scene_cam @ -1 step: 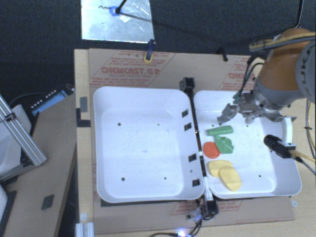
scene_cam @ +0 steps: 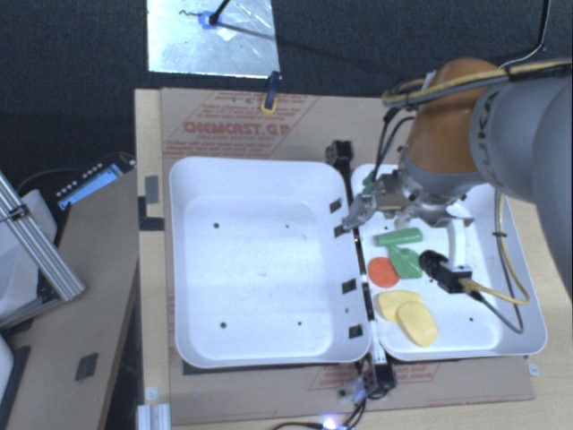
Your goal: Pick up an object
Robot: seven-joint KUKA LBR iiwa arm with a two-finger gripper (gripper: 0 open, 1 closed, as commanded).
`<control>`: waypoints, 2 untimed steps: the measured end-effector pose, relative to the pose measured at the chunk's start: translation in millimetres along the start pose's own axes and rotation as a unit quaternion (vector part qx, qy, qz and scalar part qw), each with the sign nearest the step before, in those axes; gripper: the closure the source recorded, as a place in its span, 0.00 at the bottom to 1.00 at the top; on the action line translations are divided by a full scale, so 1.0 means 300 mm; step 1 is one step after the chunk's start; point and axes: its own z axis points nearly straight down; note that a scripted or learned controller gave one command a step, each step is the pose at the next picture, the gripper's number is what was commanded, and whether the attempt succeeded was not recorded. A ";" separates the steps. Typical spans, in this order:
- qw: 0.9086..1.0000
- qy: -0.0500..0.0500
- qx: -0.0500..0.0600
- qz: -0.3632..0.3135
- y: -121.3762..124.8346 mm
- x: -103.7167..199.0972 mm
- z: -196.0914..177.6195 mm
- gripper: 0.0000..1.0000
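While gripper [scene_cam: 372, 206] hangs at right bin [scene_cam: 515, 330] left wall, state unclear | green object [scene_cam: 399, 237] just beside, right-below

Single fixed camera, mounted above the desk [scene_cam: 152, 240], looks down at a slant from mid range, so both white bins fit in frame: left bin [scene_cam: 260, 262] about centre, right bin [scene_cam: 501, 321] toward the right edge. The far side of the desk sits at the top of the frame, near side at the bottom, with dark floor [scene_cam: 63, 61] beyond. The arm [scene_cam: 501, 115] enters from the right, large in frame because it is closer to the lens than the bins.
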 end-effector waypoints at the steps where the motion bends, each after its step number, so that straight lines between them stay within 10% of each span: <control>1: 1.000 -0.001 -0.002 0.004 0.003 -0.019 -0.040 1.00; 2: 1.000 -0.002 -0.003 0.003 0.148 0.034 -0.055 1.00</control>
